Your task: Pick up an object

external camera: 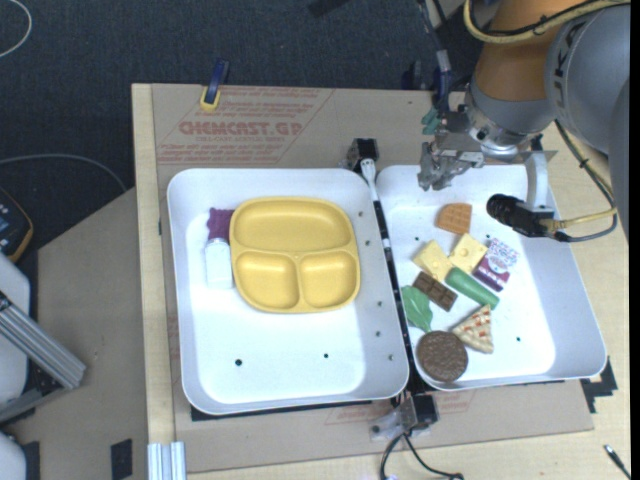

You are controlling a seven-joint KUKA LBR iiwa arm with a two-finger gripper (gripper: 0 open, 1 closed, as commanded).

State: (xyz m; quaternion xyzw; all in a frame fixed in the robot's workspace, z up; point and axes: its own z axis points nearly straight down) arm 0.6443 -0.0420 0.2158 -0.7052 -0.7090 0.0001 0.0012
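orange cracker (454, 217) lies just below gripper (437, 176).

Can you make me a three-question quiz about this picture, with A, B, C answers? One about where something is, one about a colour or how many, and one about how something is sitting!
1. Where is the yellow tray?
A. In the left bin
B. In the right bin
C. On the floor

2. How many sections does the yellow tray have?
A. One
B. Three
C. Six

3. Where is the tool right now?
A. Over the far edge of the right bin, apart from the toy food
B. Pressed onto the brown round cookie
C. Inside the yellow tray

Answers:
1. A, the tray lies in the left bin, beside a small white bottle.
2. B, it has one long section at the far side and two smaller ones nearer.
3. A, the tool is over the far edge of the right bin, while the cookie lies at the near edge.
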